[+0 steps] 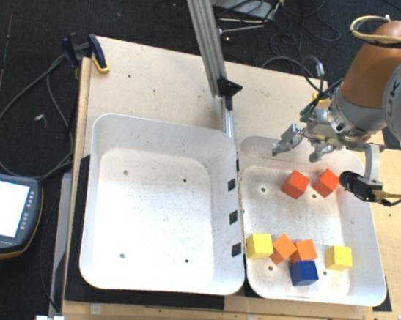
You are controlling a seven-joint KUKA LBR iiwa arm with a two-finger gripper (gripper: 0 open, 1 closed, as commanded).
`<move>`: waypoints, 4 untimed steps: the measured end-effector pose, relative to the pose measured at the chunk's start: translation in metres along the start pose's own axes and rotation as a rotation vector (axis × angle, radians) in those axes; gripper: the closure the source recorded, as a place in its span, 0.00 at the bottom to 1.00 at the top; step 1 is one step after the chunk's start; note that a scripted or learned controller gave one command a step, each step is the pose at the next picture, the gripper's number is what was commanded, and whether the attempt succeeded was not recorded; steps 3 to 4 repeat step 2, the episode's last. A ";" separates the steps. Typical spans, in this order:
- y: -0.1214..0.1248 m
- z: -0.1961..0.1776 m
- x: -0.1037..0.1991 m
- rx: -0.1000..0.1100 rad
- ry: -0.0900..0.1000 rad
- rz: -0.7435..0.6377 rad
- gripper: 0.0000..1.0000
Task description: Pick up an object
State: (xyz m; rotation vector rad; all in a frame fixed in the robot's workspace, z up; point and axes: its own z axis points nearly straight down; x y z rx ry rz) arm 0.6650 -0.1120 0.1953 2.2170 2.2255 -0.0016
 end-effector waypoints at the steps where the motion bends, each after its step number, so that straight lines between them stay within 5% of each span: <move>1: -0.072 -0.106 -0.077 -0.008 -0.005 0.011 0.00; 2: -0.030 -0.209 -0.090 -0.011 -0.004 0.000 0.00; 4: -0.030 -0.209 -0.090 -0.011 -0.004 0.000 0.00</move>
